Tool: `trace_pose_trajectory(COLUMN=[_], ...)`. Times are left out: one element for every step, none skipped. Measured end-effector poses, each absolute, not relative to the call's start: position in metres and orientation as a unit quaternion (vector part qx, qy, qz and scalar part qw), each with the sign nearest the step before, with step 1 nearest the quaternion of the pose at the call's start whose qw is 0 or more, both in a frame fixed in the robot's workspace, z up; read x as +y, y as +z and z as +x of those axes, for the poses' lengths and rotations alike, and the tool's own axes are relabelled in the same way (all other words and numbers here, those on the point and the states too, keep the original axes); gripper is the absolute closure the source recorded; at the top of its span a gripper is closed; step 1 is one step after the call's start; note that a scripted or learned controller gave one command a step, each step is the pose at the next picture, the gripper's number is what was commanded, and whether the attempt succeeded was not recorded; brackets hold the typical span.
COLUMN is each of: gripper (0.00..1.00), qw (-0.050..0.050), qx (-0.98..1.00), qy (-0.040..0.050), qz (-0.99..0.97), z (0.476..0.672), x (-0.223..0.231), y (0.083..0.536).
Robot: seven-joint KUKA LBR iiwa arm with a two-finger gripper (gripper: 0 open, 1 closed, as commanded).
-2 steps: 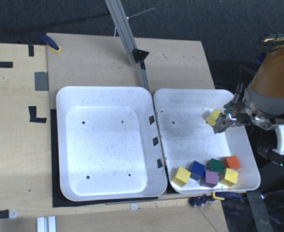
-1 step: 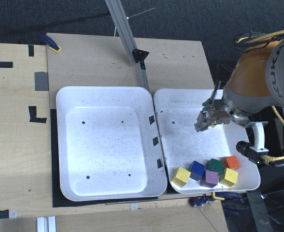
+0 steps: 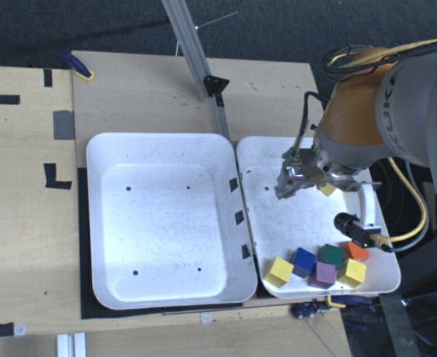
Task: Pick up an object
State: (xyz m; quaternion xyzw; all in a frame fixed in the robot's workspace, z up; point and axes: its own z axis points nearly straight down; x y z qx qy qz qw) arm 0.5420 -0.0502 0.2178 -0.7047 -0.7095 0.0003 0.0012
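The robot's arm [image 3: 397, 103] comes in from the right side. It is big and grey, with a wide orange band [image 3: 356, 106] just above the wrist. The arm bends down and to the left. At its end sits the hand [image 3: 287, 187], small and made of shiny metal. The hand points down and a little to the left. Black and yellow cables [image 3: 397, 236] hang from the arm, behind the hand.

Robotics lab: plywood bench [image 3: 159, 103] w/ two white bins [image 3: 99, 155], industrial arm [image 3: 374, 110], loose cables [image 3: 412, 222], black tape marks [image 3: 51, 175]
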Motion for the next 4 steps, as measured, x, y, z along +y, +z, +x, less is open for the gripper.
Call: trace_pose_trajectory(gripper=[1.00,1.00,1.00,0.00], qw=[0.001,0.001,0.000,0.000], qx=[-0.710,-0.710,-0.710,-0.708], qy=[0.0002,-0.0006,-0.0009,0.0013], qz=[-0.705,-0.705,-0.705,-0.706], z=[0.561,0.576,0.601,0.600], x=[0.000,0.047,0.092,0.088], y=[0.210,0.226,0.238,0.237])
